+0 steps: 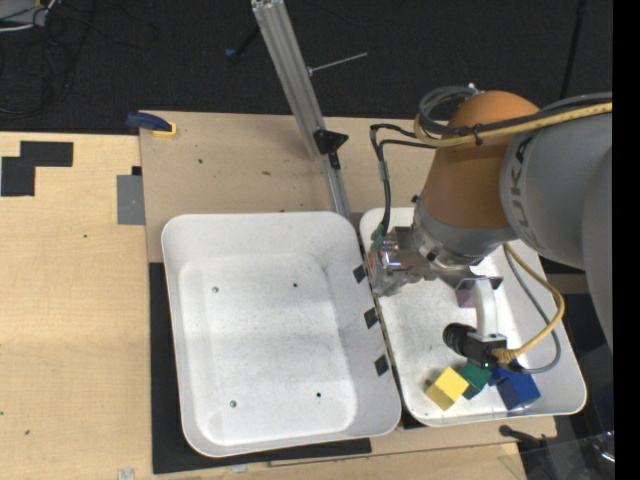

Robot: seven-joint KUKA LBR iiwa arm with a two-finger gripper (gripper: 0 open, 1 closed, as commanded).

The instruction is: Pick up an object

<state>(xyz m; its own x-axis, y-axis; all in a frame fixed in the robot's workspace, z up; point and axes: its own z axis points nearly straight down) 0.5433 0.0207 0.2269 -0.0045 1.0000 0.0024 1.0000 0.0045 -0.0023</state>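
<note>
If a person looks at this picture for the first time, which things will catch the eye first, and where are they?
The grey arm with its orange band stands out first, reaching in from the right over the right bin. Next comes the small bright cluster at that bin's near end: a yellow block, a green block and a blue block close together. The large left bin fills the middle of the view.

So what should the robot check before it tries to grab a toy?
1. Things to pick lie in the right bin: yellow block, green piece, blue block. Ok.
2. Gripper above a toy: not ok, it sits near the bin's left wall, away from the pile.
3. Fingers ready: cannot tell.
4. Toys apart enough to grab one: not ok, they sit bunched together.
5. Cable away from the toys: cannot tell.
</note>
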